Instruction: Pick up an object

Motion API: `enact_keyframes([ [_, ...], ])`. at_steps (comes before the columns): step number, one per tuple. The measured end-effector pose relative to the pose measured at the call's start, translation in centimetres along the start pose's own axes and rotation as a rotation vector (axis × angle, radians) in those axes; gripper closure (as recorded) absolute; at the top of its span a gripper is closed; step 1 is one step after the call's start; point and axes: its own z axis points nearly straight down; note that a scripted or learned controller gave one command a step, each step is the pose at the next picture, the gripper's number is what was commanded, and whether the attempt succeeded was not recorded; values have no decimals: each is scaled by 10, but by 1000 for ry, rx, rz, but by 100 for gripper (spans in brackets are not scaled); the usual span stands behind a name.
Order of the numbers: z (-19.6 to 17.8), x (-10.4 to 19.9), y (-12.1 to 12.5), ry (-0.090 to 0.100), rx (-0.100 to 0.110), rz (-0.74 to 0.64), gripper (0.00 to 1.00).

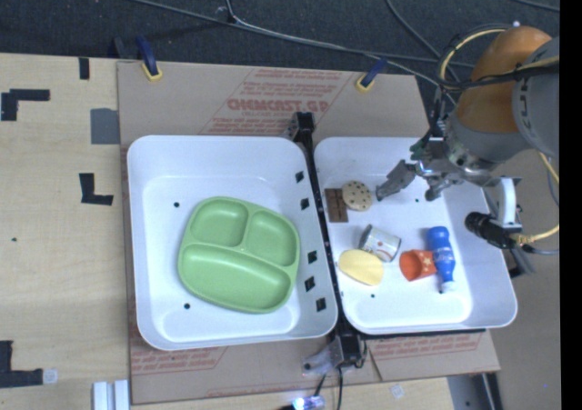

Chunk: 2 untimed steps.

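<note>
Jaws spread apart with nothing between them, hanging over the back part of the right bin [482, 308]. No point pretending otherwise, the gripper [416, 183] isn't on anything yet. Nearest grab looks like the cookie [357, 195], just off to its left and a bit toward the front. Yellow lemon-ish thing [361, 266], metal can [380, 243] and blue bottle [441, 256] sit further forward. Green plate [239, 254] fills the left bin [145, 163].

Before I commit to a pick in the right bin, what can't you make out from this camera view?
- Small silver and white object: too small to identify.
- Red object: the blue bottle lies against it, so its shape is unclear.
- Brown flat piece: it sits at the bin divider, too small to name.
- Claw: its grip is blurred.
- Grey arm: cut off by the right edge.
</note>
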Motion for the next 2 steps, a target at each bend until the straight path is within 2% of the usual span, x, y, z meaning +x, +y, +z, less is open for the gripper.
enact_keyframes([
  [2,87,-1,-5,-1,-6,-2,0],
])
